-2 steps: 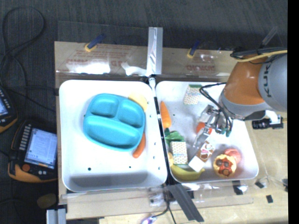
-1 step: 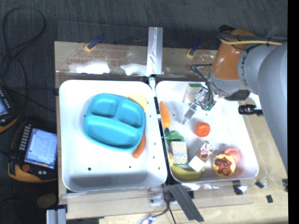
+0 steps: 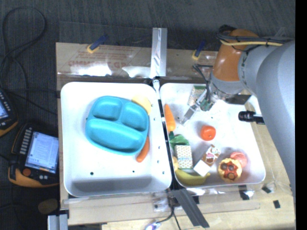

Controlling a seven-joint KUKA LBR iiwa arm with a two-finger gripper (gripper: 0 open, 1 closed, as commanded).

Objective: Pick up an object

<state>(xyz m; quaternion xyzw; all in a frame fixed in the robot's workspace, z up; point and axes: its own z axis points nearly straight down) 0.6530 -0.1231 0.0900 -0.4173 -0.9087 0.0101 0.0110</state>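
Grey arm extended in from the right, orange band bent above the wrist, gripper (image 3: 188,115) angled down and leftward.

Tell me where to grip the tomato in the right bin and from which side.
Grip the tomato across its round middle, coming straight down from above. It sits apart from the other food on open bin floor, so fingers likely fit on either side.

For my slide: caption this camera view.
Gripper lowered into right bin near carrot and tomato.
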